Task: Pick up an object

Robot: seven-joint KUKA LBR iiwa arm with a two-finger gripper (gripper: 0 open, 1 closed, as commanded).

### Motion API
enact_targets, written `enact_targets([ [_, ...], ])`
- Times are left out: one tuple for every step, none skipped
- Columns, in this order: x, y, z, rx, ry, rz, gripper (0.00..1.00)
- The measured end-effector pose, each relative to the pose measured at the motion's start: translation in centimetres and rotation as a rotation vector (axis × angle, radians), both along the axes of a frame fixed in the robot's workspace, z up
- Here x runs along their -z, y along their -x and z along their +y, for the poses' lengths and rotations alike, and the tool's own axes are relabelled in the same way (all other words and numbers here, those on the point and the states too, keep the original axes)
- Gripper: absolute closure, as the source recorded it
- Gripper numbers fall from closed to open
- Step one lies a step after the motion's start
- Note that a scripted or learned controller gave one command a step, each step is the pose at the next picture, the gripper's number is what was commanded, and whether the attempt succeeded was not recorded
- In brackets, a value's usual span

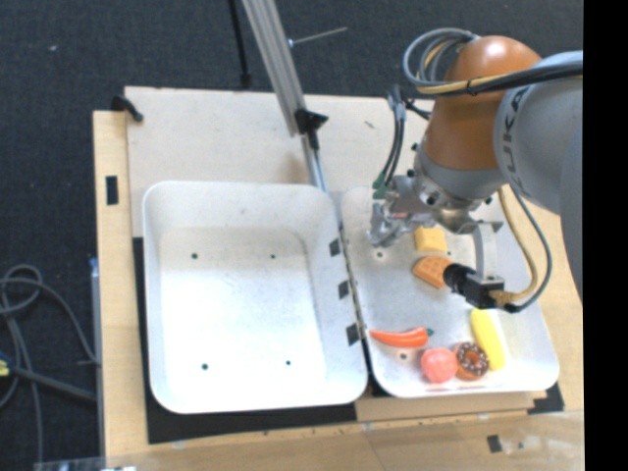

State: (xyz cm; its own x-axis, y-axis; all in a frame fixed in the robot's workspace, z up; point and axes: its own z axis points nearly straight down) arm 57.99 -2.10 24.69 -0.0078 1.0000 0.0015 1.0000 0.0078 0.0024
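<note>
The jaws [385, 226] hang low over the upper left of the right bin [525, 376], near the wall it shares with the left bin [157, 263]; whether they are open or shut cannot be told, and nothing is seen between them. Nearest the camera, along that bin's front edge, lie a pink ball [439, 364], a donut [472, 360] touching it, a banana [488, 338] just beside the donut, and a chili [398, 338] stretched out to the left of the ball. Farther back lies an orange piece [430, 271], and beyond it a yellow block [429, 238] sits just beside the jaws, partly under the wrist. Farthest is the arm [481, 116] itself, its orange band over the back of the bin. The pick looks not yet made, and the block seems the likeliest target, being closest to the jaws. To do the step well, the jaws should be centred over one object alone, lined up across its narrow side, and lowered until the fingers straddle it before closing. The block and the orange piece are near each other, so a sloppy approach could nudge one against the other. A straight lift afterwards would show whether the grip took.
</note>
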Motion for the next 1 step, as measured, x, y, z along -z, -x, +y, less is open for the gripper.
enact_targets([
  [-0.14, 0.13, 6.33, -0.001, 0.0, 0.0, 1.0],
])
